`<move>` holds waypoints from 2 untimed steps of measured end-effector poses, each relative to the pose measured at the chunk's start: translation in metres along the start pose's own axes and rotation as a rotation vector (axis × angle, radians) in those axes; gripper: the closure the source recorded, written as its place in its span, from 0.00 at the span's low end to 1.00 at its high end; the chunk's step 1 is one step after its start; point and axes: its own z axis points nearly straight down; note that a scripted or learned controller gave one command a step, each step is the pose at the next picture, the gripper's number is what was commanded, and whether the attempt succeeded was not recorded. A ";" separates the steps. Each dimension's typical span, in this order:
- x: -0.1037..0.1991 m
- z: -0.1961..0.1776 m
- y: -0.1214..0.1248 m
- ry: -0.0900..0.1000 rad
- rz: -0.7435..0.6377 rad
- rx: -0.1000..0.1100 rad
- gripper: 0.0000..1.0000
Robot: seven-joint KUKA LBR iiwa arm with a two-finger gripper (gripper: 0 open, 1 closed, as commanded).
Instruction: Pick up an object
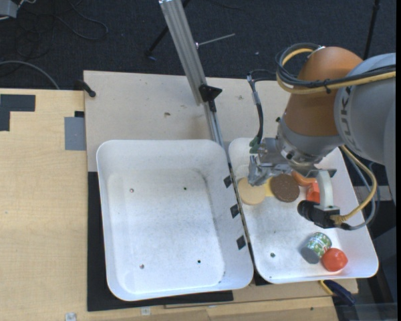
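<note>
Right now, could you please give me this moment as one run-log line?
claw: low in right bin, over pale disc | brown disc: beside | red ball, green object: near corner

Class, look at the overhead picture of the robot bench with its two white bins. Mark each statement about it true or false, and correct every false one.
1. The round red ball lies in the right-hand white bin. True.
2. The round pale yellow disc lies in the left-hand white bin. False: it lies in the right-hand bin, near that bin's left wall.
3. The round brown disc lies right of the pale yellow disc. True.
4. The hand hangs over the left-hand bin. False: it is over the right-hand bin, just above the pale yellow disc.
5. The small shiny greenish object sits beside the red ball. True.
</note>
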 end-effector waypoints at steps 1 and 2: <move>0.047 -0.008 0.016 0.000 0.001 -0.001 1.00; 0.086 -0.012 0.037 -0.001 0.001 -0.001 1.00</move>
